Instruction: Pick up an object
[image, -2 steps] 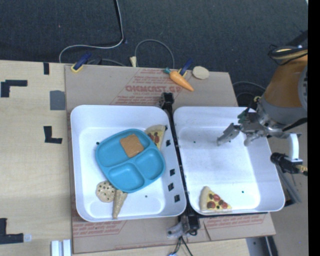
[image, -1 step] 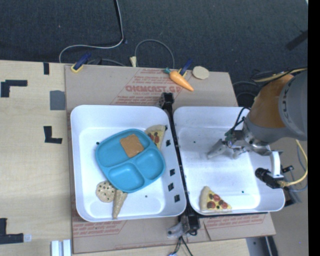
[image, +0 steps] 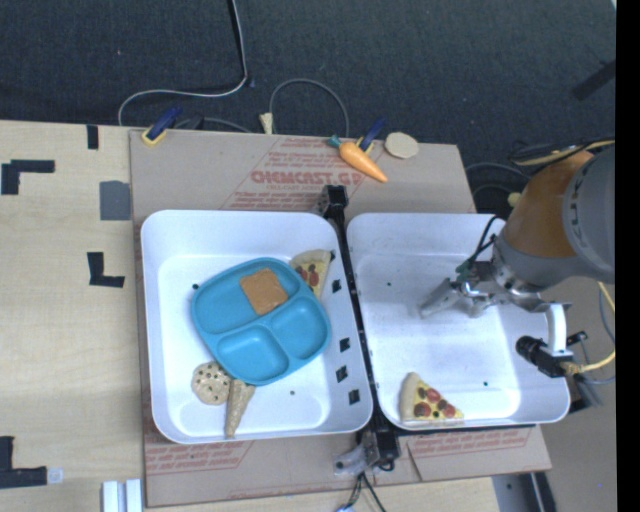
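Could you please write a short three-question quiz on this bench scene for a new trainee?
1. True or false: the gripper hangs over the right bin.
2. What lies on the blue tray in the left bin? A) a brown toast slice B) a carrot C) a cookie
3. Fill in: the pizza slice in the right bin lies near its ____ edge, front or back.

Key: 1 true. 2 A; the toast slice sits in the tray's top compartment, the cookie lies beside the tray, and the carrot lies outside both bins. 3 front.
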